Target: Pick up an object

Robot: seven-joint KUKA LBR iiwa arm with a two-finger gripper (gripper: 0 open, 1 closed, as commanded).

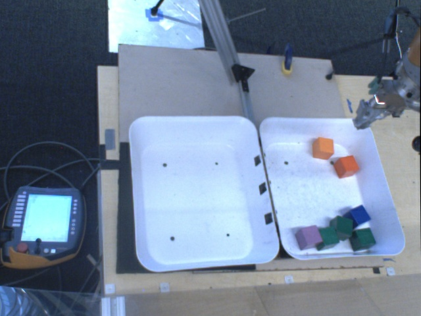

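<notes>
The right bin (289, 176) holds several small blocks. An orange block (323, 148) and a redder orange block (346, 166) lie near its far right side. At the near right corner a purple block (306, 237), a blue block (359, 214) and three green blocks (341, 226) (327, 237) (362, 239) are clustered together. My gripper (366, 117) hangs over the bin's far right corner, up and to the right of the orange block, apart from every block. I see no block at its tip.
The left bin (197, 189) sits beside the right one, joined by black clips (262, 188). A slanted metal pole (223, 38) crosses the back board. A teach pendant (41, 226) with cables lies on the floor at left.
</notes>
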